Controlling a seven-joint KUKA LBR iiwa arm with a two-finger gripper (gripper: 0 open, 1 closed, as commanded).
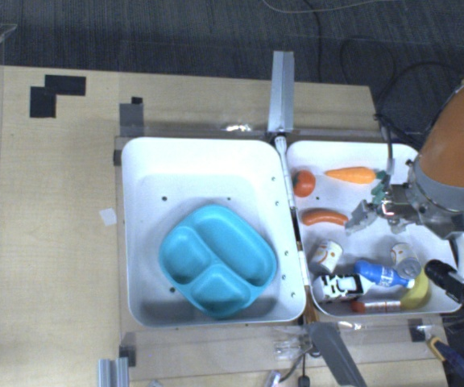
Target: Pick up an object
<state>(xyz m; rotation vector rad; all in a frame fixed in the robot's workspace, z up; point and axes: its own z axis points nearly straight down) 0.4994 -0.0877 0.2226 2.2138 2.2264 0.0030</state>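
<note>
Wooden desk [47, 216], two white bins, pincer [366, 214] over right bin [353, 153], fingers apart, beside sausage [323, 217] lying left-right, carrot [350, 175] alike.

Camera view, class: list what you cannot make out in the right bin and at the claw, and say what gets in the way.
- Claw: too small and blurred to tell open from shut.
- Right bin: its right side is covered by the arm.
- Yellow item: partly behind the bottle, kind unclear.
- Bottle label: too small to read.
- Small white items: too blurred to identify.
</note>
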